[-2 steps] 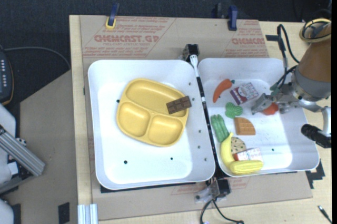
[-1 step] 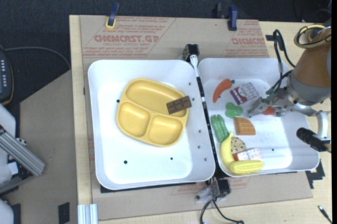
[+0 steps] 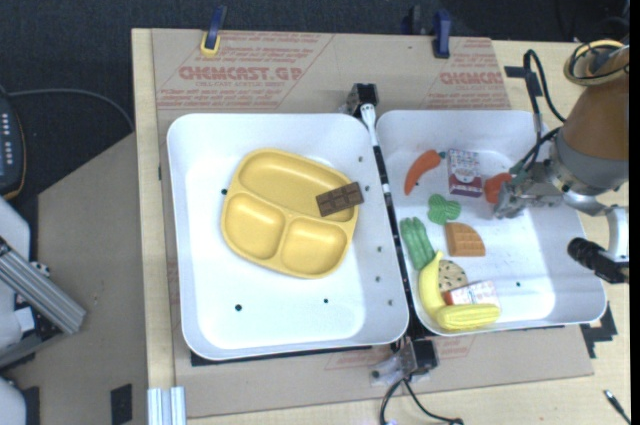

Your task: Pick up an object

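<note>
**Grey arm low over right bin, gripper beside red toy**

Camera view. White left bin [image 3: 200, 293] carries a yellow three-compartment plate [image 3: 285, 213] near its centre. A brown chocolate-bar piece [image 3: 339, 200] lies tilted on the plate's rim at 3 o'clock, over the edge of the upper compartment.

White right bin [image 3: 540, 298] carries the loose items. An orange carrot [image 3: 421, 170] lies at 10 o'clock, slanted. Just right of it sits a small white-and-red packet [image 3: 464, 171]. A red toy [image 3: 497, 186] lies against the packet's right side, near 12 o'clock. A small green piece [image 3: 443, 208] sits below the carrot, and a longer green vegetable [image 3: 417, 241] lies at 8 o'clock beside the bin's left wall. An orange-brown wedge [image 3: 464, 239] sits near the bin's centre. A yellow banana [image 3: 445, 298] curves along 7 o'clock, with a white-and-red box [image 3: 470, 294] resting on it.

The arm enters at 3 o'clock, with the orange band above its wrist. The gripper [image 3: 514, 196] sits just right of the red toy, at or near contact. Whether its fingers are spread or closed cannot be told, and no item is seen between them.
</note>
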